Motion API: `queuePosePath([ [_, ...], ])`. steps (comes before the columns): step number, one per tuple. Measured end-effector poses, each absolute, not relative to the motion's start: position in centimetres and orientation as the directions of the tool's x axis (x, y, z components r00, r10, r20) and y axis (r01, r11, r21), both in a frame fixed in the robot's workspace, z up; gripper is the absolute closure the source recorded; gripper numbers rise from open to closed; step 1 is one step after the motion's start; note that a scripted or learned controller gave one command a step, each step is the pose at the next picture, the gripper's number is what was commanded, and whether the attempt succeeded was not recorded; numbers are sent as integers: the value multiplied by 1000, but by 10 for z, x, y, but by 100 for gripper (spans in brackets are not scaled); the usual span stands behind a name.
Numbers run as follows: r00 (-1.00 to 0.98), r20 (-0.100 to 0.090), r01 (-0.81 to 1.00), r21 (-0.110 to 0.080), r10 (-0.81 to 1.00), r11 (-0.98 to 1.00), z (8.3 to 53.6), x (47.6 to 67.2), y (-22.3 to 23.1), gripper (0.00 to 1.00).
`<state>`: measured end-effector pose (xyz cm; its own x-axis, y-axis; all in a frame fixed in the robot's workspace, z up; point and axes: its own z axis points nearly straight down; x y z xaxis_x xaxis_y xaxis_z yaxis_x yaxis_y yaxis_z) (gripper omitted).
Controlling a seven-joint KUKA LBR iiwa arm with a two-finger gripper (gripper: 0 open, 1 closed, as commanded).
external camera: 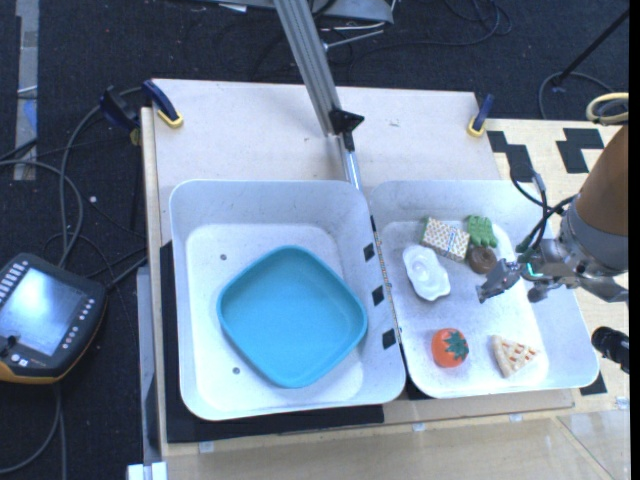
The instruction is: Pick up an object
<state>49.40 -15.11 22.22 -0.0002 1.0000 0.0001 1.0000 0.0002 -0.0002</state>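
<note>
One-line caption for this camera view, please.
Grey KUKA arm's gripper hovers over right white bin of small toys; left white bin holds a blue square plate.

no words, numbers or brand marks can be read anywhere. the handheld pendant (40, 313) on the floor has a lit screen, but it is glared white and its content is illegible. the black-and-white squares (560, 153) on the tabletop's right side form a pattern, not text.
</note>
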Motion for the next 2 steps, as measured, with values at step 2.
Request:
queuePosePath([
  [2, 0, 1, 1000, -5, 1000, 0, 161, 495, -157, 0],
])
